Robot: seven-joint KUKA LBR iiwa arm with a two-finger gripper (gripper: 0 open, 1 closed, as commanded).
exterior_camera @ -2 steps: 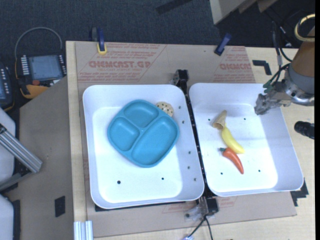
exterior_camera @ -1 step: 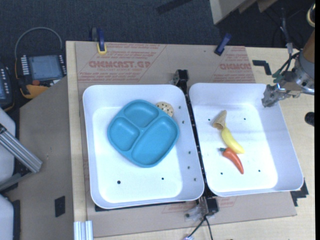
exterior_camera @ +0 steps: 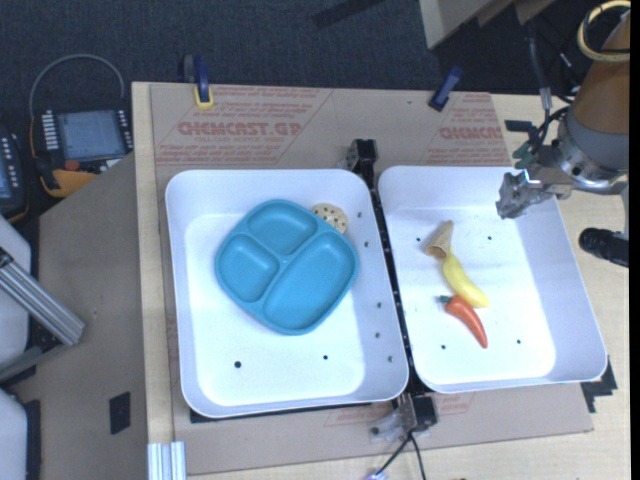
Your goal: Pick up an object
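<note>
From the camera view, nothing is picked up yet: the hand (exterior_camera: 512, 196) hangs over the far right corner of the right bin (exterior_camera: 560, 358), and I cannot tell how it is set. The cone (exterior_camera: 438, 238), banana (exterior_camera: 464, 282) and chili (exterior_camera: 468, 320) lie in that bin, well apart from it. In the left bin (exterior_camera: 200, 368) sit a blue plate (exterior_camera: 287, 279) and a cookie (exterior_camera: 331, 215), so the whole grasp and lift remain.

Two clamps (exterior_camera: 203, 80) pin the printed cardboard (exterior_camera: 300, 128) beneath.
</note>
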